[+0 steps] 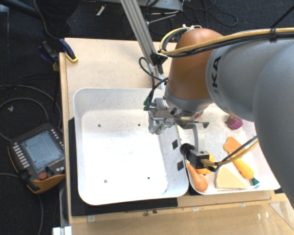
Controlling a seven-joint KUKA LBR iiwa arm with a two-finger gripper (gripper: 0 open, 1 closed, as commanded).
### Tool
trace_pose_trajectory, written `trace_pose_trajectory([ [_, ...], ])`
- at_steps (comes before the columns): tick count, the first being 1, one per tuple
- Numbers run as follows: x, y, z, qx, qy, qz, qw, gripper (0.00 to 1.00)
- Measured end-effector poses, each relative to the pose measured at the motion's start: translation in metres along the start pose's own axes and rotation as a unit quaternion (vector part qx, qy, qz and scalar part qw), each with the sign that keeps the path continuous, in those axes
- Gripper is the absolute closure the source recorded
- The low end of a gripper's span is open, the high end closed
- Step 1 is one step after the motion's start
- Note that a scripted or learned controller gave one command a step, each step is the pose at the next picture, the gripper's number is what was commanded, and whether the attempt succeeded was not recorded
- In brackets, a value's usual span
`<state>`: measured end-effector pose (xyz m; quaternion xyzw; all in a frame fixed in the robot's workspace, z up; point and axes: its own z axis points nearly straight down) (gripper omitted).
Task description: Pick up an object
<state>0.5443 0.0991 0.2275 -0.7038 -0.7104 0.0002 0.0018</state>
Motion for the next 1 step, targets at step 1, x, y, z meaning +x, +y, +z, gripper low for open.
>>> trace_pose_trajectory([
  [1,-0.0044,0.0009,-0.0006,-0.001,-0.001,0.005,1.0000,0.00],
])
